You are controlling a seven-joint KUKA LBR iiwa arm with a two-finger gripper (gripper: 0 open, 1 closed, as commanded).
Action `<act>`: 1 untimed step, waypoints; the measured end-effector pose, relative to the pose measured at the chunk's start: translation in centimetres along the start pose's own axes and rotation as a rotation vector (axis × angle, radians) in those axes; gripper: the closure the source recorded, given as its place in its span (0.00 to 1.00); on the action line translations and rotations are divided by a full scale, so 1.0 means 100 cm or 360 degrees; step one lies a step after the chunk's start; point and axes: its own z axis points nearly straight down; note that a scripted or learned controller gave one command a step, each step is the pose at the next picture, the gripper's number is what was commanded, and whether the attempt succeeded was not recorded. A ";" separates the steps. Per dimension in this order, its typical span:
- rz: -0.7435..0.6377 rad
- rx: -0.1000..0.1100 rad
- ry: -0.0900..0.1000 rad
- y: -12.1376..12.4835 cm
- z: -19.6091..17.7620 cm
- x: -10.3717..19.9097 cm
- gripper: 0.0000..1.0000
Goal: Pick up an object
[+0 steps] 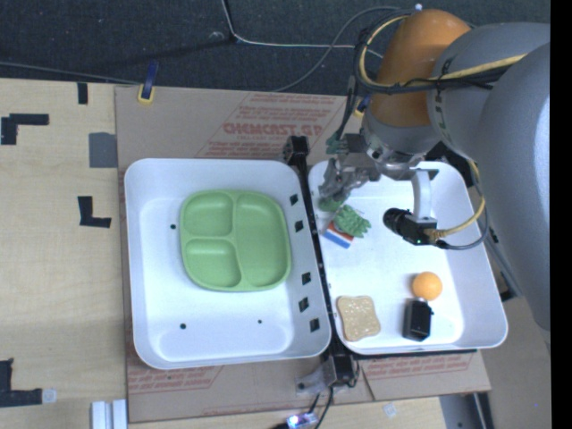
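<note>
We see the gripper low over a green leafy item, upper left of the right bin; finger state indeterminate, possibly touching. Pickup remains outstanding.

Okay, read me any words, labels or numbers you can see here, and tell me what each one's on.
"CHEMCAST GP", red print on the brown sheet behind the bins; this reading is partly blurred and uncertain.
Smaller red lines under it: too blurred to read.
Faint red print on the sheet's front edge: too blurred to read.
</note>
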 end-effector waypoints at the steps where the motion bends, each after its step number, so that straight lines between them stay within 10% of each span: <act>1: 0.0001 -0.0002 0.0000 0.016 -0.004 0.043 1.00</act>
